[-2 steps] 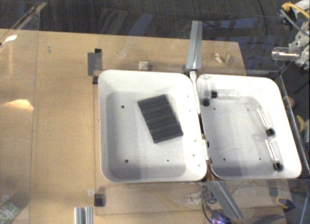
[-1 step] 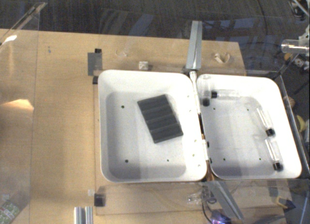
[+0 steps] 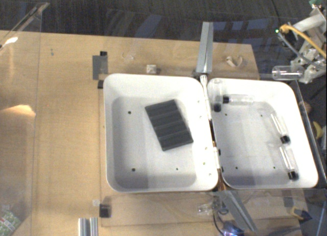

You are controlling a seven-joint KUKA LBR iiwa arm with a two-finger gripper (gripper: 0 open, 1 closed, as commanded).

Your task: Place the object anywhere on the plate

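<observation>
The pincer [image 3: 306, 67] hangs at the upper right of the view, outside the bins, just beyond the far right corner of the right bin [image 3: 255, 185]. It is small and partly cut by the frame edge, so how far it is open cannot be told. A clear tube-like piece [image 3: 285, 71] juts leftward from it above the bin's far rim, but whether this is gripped cannot be told either. Below and left of the pincer the right bin's floor is mostly bare in the middle, with things lying close to its walls. A clear tube with a black cap [image 3: 236, 98] lies along the far wall, well left of the pincer. A second capped tube [image 3: 278, 126] lies nearly straight below the pincer by the right wall, and a third [image 3: 288, 163] lies further down the same wall, toward the near right corner. All three are see-through, slim and hard to pick out against the white. Further left, past the two rims that meet side by side, sits the left bin [image 3: 110, 143]. The plate [image 3: 169, 124], a dark grey ribbed rectangle, lies flat and turned at a slant near that bin's middle, well apart from the pincer. White floor shows on all four of its sides, with most room toward the near wall.
</observation>
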